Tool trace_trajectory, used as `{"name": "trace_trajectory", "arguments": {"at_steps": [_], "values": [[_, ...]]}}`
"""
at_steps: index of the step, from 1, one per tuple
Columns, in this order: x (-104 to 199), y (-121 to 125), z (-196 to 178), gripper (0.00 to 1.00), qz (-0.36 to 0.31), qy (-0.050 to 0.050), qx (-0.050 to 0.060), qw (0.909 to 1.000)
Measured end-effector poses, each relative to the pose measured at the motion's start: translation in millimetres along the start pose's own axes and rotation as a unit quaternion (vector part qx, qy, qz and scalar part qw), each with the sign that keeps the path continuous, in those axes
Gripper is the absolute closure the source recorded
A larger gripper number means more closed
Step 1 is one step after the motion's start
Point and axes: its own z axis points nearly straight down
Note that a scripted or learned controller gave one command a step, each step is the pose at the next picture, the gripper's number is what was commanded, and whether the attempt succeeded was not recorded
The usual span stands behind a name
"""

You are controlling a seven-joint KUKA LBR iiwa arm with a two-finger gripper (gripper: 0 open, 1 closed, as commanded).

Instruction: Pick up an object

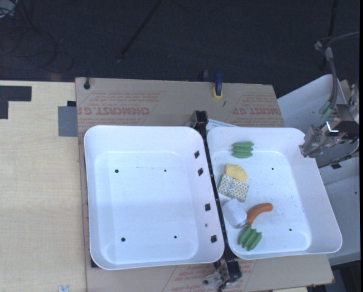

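Six small things lie in the right bin [318, 190], all toward its left wall. Farthest back is a green pod [243, 149], lying crosswise and apart from the rest. Nearer, a yellow piece [236, 172] touches a patterned packet [233, 188] just in front of it. Nearer again, a white lump [234, 212] sits against the packet's near edge, with an orange sausage [259, 212] just to its right, tilted so that its right end points farther back. Nearest of all is a second green pod [250, 238], just below the sausage's left end.

The left bin [102, 181] stands beside the right one, the two joined by a black strip with clips [206, 187]. Both rest on a brown board [139, 105] with printed lettering, on a pale bench [29, 212].

The gripper [312, 143] hangs at the right bin's far right corner, over the rim, well apart from every object. Nothing is seen in it; whether it is open or closed cannot be told. Behind it the arm [346, 111] runs off to the right.
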Motion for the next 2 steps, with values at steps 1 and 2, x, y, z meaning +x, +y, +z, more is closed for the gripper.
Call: {"name": "trace_trajectory", "arguments": {"at_steps": [1,2], "values": [[61.8,-20.3,-53.3,1.0,0.001,0.0,0.001,1.0],[36.0,-22.9,105.6,1.0,0.006,0.0,0.011,0.9999]]}}
